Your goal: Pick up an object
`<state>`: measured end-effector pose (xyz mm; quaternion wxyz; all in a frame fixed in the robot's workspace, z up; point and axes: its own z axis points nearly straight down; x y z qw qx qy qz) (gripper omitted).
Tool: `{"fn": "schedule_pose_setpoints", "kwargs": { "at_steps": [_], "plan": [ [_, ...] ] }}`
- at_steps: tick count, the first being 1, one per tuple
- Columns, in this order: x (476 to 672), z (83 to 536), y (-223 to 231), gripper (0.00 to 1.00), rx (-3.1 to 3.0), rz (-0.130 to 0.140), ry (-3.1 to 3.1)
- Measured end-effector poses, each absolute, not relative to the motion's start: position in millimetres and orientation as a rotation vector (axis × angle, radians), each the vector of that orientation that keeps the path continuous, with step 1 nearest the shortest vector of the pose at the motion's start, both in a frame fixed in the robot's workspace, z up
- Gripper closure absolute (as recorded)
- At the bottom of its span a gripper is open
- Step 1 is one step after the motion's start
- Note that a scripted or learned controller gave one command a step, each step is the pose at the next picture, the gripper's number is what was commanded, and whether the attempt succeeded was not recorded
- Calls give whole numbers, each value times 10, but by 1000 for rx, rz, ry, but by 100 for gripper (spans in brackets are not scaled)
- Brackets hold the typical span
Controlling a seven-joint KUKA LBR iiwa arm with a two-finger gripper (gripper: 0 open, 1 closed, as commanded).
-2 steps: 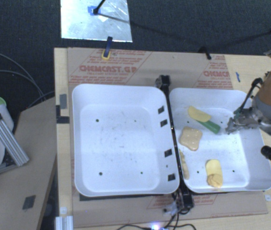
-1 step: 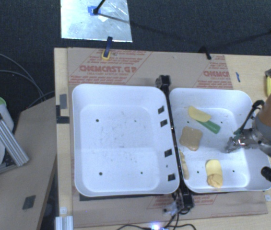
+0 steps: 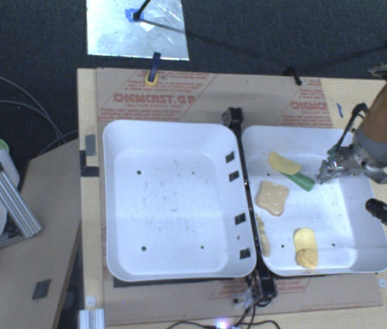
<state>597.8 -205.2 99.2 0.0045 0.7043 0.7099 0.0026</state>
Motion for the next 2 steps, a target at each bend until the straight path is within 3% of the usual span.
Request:
{"fn": "schedule_pose_setpoints", "kwargs": {
  "at_steps": [1,2],
  "plan": [
    [5116,908,-2072,100,2228,-5,2222],
    [6001,856,-2053,100,2205,8,2224]
  ]
}}
